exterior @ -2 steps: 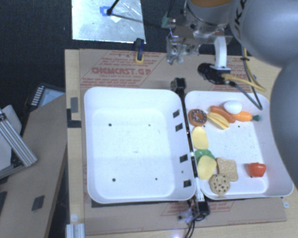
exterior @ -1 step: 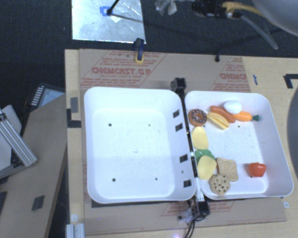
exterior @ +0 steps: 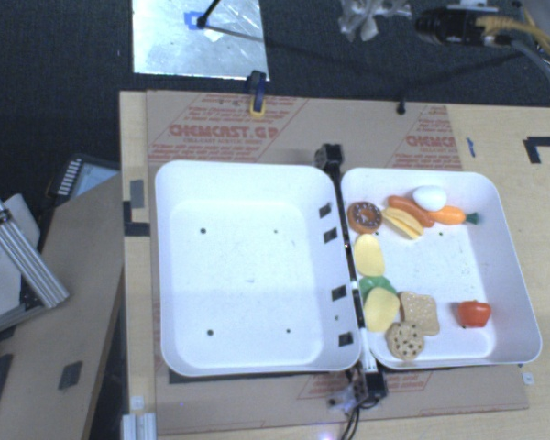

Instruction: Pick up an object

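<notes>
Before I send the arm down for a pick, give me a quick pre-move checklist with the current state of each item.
1. Objects available in the right bin: ok; toy foods are clustered along its left and top sides.
2. An isolated target: ok; the red tomato sits apart from the rest.
3. Crowded targets: not ok; the cookie, cracker and yellow piece touch or overlap.
4. Donut clearance: not ok; it lies close against the bin's left wall.
5. Gripper position: ok; it is raised beyond the bins at the top of the view.
6. Gripper open: cannot tell.
</notes>
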Controlling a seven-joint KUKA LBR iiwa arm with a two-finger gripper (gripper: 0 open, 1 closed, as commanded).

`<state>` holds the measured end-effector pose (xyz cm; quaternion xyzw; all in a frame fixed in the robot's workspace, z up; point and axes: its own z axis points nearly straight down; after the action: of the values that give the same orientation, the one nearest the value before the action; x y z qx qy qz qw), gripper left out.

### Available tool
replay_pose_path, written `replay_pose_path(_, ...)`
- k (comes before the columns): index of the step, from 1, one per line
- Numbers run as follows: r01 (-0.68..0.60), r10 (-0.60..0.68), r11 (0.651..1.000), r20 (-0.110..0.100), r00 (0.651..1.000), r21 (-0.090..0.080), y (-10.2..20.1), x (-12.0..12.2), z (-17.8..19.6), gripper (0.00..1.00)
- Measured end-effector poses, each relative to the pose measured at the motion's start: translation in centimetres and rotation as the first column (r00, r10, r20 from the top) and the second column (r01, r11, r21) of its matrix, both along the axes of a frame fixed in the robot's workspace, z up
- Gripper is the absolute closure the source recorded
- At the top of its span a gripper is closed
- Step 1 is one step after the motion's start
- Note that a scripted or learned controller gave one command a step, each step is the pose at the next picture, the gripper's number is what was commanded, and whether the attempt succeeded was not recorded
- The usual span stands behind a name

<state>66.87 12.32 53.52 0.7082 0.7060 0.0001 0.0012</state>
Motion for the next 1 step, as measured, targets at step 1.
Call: replay_pose_path(1,0.001,-0.001,1.0,0.0,1.0,-0.001,-6.58,-0.02,0.0,1.0)
